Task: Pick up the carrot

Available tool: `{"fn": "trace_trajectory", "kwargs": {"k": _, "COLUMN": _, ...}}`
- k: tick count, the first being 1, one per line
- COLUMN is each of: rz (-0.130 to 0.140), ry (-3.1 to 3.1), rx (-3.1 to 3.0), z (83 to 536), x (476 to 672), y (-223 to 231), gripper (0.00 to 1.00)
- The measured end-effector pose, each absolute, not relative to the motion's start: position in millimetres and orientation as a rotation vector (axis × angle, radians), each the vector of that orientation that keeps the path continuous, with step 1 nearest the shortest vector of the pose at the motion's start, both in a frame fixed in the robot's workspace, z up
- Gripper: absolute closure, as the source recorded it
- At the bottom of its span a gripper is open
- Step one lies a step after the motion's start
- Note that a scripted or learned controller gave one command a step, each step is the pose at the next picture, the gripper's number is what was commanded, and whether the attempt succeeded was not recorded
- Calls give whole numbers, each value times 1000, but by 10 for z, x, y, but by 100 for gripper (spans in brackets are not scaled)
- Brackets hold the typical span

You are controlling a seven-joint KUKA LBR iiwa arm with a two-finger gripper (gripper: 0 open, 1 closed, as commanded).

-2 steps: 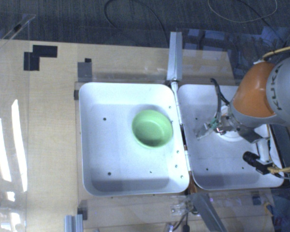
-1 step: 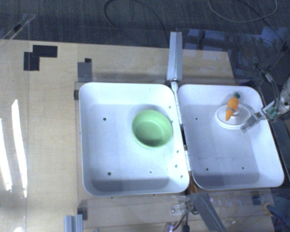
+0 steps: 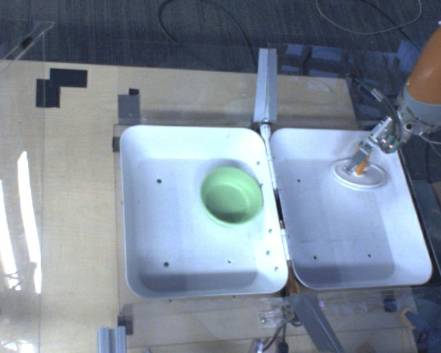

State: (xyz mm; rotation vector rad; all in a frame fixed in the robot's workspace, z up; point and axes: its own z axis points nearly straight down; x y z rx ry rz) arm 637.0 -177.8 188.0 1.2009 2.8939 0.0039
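On your bench the two bins stood side by side, the left bin (image 3: 143, 197) touching the right bin (image 3: 397, 263) along a shared edge, and a bowl (image 3: 232, 195) lay in the left bin, near that edge. In the right bin a plate (image 3: 360, 176) lay toward the far side, and the carrot (image 3: 361, 168) was on it. The gripper (image 3: 369, 155) was directly over the plate, at the carrot, with the arm (image 3: 430, 79) coming in from the right, behind the bins.

Bright, soft-focus; window glare streaks bench (image 3: 15, 197) left.
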Motion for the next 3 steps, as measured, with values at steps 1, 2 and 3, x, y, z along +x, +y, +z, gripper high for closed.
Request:
{"fn": "trace_trajectory", "kwargs": {"k": 1, "rz": 1, "ry": 2890, "rx": 1225, "z": 1027, "x": 6644, "y": -2057, "gripper": 0}}
{"fn": "trace_trajectory", "kwargs": {"k": 2, "rz": 8, "ry": 2875, "rx": 1213, "z": 1149, "x": 6693, "y": -2037, "gripper": 100}}
{"fn": "trace_trajectory", "kwargs": {"k": 3, "rz": 3, "ry": 2994, "rx": 929, "z": 1761, "x": 6305, "y": -1624, "gripper": 100}}
